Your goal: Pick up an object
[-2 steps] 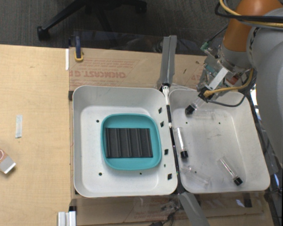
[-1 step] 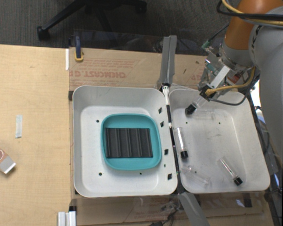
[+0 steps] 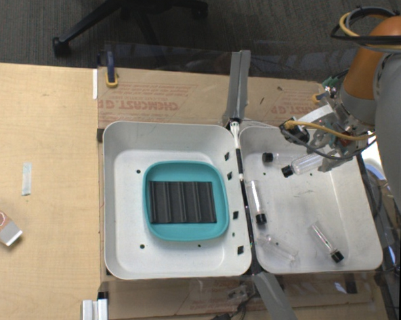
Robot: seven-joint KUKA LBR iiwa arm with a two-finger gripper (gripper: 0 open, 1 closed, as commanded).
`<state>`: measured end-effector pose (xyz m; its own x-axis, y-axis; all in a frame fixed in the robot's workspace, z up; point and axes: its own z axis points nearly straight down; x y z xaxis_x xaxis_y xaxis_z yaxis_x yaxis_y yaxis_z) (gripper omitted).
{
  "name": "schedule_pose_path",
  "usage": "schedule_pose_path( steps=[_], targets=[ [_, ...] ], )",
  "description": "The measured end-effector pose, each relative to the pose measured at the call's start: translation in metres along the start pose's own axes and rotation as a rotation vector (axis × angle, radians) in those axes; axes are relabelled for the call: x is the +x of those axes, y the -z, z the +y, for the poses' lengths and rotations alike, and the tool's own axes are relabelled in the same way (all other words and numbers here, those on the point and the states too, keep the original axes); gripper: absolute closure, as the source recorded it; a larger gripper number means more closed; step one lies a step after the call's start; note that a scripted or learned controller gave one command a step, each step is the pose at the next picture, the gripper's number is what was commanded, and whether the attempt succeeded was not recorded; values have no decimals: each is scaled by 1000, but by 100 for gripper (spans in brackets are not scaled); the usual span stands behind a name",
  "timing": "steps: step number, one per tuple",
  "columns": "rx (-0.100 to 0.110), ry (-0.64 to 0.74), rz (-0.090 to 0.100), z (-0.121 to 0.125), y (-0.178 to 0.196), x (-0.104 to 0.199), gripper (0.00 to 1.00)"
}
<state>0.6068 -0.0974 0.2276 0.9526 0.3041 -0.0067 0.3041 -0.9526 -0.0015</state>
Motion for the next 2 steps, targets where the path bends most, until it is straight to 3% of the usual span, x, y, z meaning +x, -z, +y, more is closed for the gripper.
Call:
schedule_pose_path(
  steps=[1, 2],
  targets=[
    [-1, -51, 2, 33, -7, 24, 100],
    [0, -51, 1, 32, -7, 24, 0]
  ],
)
